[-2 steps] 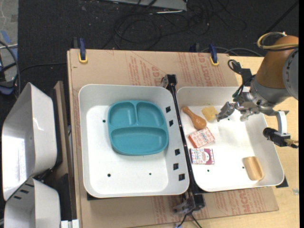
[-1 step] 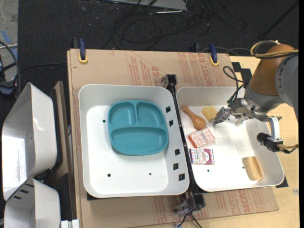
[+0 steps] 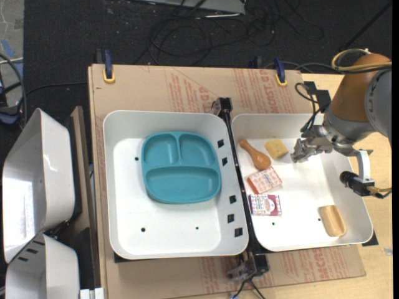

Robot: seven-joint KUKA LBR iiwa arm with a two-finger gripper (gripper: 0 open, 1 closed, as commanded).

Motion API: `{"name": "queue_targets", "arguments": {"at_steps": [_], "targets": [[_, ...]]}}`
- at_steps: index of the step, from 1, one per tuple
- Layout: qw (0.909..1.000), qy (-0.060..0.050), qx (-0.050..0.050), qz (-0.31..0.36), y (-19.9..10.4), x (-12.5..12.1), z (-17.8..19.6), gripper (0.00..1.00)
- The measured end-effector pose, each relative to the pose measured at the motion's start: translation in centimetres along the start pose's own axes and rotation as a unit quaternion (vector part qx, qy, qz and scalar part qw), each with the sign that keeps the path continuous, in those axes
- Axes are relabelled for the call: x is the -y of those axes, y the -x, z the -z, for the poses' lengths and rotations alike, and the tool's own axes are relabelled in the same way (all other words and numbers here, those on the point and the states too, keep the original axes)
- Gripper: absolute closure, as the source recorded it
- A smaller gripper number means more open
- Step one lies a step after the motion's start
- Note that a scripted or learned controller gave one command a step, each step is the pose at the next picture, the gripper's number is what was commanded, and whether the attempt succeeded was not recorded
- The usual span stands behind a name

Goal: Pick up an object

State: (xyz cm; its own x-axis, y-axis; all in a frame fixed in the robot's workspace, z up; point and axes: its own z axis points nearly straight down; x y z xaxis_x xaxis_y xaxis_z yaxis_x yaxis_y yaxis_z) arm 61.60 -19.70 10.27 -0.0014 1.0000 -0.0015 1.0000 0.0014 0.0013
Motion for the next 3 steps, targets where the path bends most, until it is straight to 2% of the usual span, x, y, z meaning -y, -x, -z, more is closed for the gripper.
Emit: {"name": "queue_targets", "arguments": {"at_steps": [1, 2, 3], "targets": [[1.0000, 0.003, 0.001, 0.000, 0.3, -0.7, 6.3, 1.00], [1.0000, 0.002, 0.000, -0.001, 0.7, 0.1, 12.0, 1.00], [1.0000, 0.001, 0.000, 0.000, 0.7, 0.0, 13.7, 1.00]]}}
